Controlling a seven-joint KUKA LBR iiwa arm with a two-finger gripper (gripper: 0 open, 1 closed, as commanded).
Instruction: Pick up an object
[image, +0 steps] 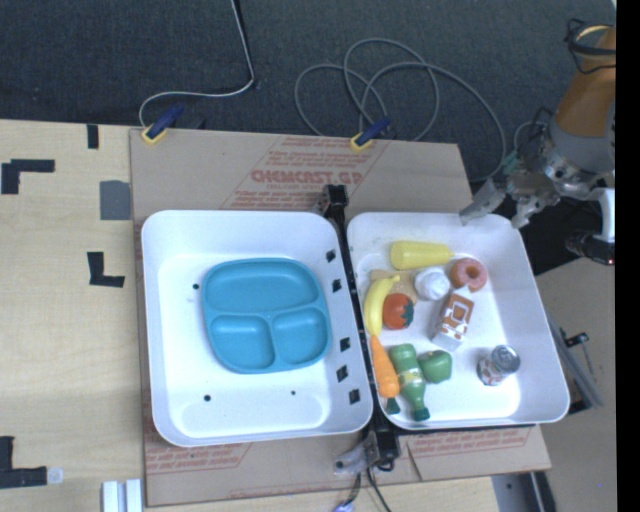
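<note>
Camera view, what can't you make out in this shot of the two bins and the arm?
- Gripper: small and blurred at the right bin's top corner; its finger state is unclear.
- Arm: cut off by the frame's right edge.
- Small can: label too small to read.
- Green toys: overlapping, so their shapes are hard to separate.
- Blue tray: compartments look bare, fine detail too small.

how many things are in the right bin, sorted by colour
yellow: 2, a corn cob and a banana
orange or red: 4, a carrot, tomato, doughnut, small box
green: 2, a pepper, a small piece
white or silver: 2, a cup, a can
total: 10
</note>
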